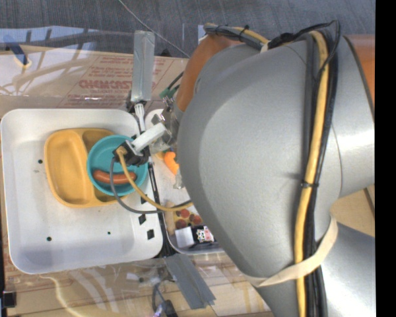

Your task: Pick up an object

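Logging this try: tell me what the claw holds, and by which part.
Cannot be told. The claw sits over the teal bowl's rim, above the sausage, but no thing shows between its fingers.

Faint red print on cardboard sheet (86, 78), reads roughly "CHEMCAST", rest illegible

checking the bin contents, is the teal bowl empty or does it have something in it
Not empty: the round teal plastic bowl holds an orange sausage-shaped object, and sits on the yellow divided plastic tray in the left white bin.
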{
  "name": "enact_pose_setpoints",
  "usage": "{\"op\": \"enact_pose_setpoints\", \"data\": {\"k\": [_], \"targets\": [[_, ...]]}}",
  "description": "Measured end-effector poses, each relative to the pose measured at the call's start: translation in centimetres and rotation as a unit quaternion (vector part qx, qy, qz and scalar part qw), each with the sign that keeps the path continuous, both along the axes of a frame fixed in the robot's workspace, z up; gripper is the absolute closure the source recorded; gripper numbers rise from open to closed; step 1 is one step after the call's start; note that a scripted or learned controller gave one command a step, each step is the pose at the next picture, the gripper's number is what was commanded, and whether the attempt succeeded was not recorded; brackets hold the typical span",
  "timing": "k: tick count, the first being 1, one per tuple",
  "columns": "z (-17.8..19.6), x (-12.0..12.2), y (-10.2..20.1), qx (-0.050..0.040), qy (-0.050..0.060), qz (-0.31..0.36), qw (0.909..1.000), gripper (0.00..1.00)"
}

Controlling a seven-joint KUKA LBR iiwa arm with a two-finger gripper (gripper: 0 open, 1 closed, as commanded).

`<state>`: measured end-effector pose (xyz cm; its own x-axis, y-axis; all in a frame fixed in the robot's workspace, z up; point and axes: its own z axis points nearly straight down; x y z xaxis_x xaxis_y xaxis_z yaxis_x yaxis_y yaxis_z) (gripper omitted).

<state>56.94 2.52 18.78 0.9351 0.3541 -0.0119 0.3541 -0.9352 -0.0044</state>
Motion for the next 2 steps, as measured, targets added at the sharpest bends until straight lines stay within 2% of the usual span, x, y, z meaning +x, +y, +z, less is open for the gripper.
{"op": "enact_pose_setpoints", "data": {"k": [1, 2], "targets": [[0.2, -4.5, -2.6, 0.0008, -0.002, -0.044, 0.999, 0.0], [0.2, -8.5, -4.2, 0.0008, -0.003, -0.04, 0.9992, 0.0]]}}
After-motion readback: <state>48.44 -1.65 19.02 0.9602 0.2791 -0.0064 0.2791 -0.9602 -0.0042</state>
